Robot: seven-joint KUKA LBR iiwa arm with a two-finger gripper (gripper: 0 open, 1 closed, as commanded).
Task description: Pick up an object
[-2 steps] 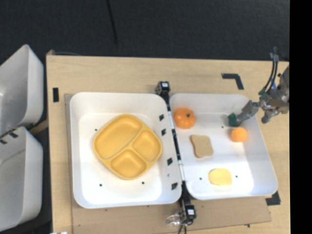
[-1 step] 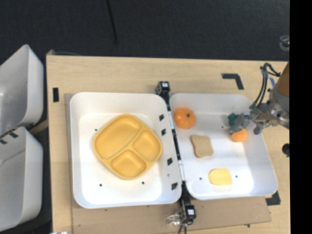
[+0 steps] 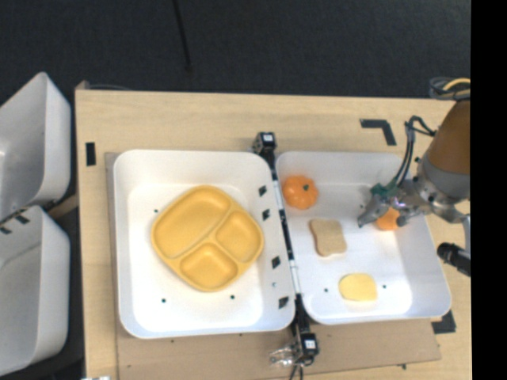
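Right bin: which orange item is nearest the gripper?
The small orange piece right at the gripper, near the bin's right side. The orange fruit with the green stem sits apart, by the divider.

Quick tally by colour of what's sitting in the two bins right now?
Orange: 2, the round fruit and a small orange piece at the gripper
Yellow: 2, the divided plate and the yellow oval piece
Tan: 1, the bread slice
Total: 5
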